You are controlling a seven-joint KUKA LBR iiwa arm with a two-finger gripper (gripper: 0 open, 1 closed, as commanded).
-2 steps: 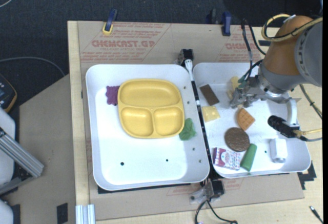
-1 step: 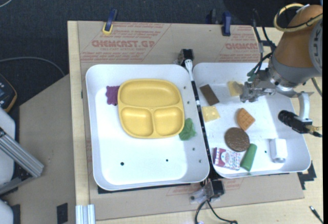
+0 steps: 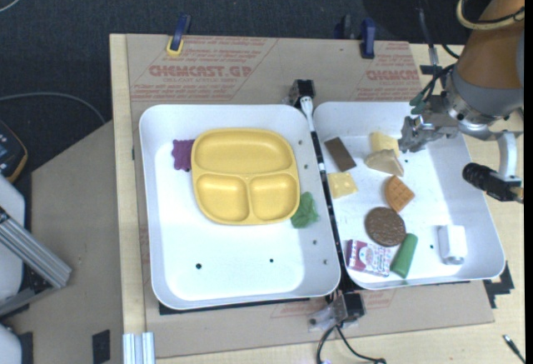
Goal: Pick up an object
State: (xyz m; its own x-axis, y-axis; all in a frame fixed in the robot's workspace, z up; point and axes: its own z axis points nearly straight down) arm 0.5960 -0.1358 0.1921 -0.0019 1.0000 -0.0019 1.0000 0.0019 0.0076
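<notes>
My gripper [image 3: 410, 140] hangs over the upper part of the right bin [image 3: 475, 187], just right of two pale yellow cheese pieces [image 3: 384, 152]. Nothing shows between its fingers. Further items lie in that bin: a brown bar [image 3: 339, 153], a pale cheese square [image 3: 341, 184], an orange cracker [image 3: 399, 193], a round brown cookie [image 3: 386, 226], a green cylinder [image 3: 405, 255], a red-and-white packet [image 3: 370, 257] and a small white cylinder [image 3: 452, 242].
The left bin [image 3: 166, 221] holds a yellow divided plate [image 3: 246, 174], a purple item [image 3: 181, 153] at its left and a green leafy piece [image 3: 305, 211] at its lower right. Clamps sit on the cardboard's far edge.
</notes>
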